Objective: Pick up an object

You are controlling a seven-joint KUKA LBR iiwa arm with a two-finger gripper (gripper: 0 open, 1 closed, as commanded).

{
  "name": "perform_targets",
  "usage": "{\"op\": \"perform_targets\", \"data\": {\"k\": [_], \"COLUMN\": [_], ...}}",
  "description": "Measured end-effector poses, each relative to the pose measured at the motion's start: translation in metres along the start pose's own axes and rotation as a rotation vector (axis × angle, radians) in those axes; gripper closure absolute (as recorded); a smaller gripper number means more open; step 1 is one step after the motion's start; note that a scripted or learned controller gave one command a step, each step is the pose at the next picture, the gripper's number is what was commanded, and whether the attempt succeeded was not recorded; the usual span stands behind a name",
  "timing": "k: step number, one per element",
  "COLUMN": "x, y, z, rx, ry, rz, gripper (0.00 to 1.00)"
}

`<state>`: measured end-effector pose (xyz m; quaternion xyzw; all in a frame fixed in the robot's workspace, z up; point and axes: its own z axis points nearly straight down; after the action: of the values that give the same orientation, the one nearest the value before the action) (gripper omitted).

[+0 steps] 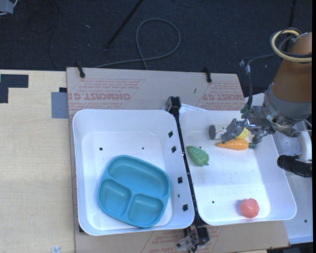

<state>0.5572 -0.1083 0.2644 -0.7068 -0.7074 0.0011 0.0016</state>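
Gripper (241, 131) low at right of frame, poised over carrot (233, 145) for grasping; finger spread unclear.

My robot lab, cardboard-lined bench (147, 91) left of the tool (241, 130), loose cables (158, 36) on dark carpet beyond it, paired white test bins (79, 141)

From my remote seat, the only lettering I can make out is red print on the cardboard sheet (147, 88) lying under the bins, in the upper middle of the frame. It appears upside down and reads roughly like "CHEMCAST", with a smaller line beneath it too blurred for me to read. A second red print of the same kind sits further right on the same sheet, partly cut off, starting "G.P"
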Motion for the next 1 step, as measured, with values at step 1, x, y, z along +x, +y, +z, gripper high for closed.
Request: {"op": "perform_targets", "data": {"k": [1], "x": [-0.0059], "y": [0.0005], "z": [0.0619], "rx": [0.006], "ry": [0.001], "rz": [0.001], "gripper": [0.00]}}
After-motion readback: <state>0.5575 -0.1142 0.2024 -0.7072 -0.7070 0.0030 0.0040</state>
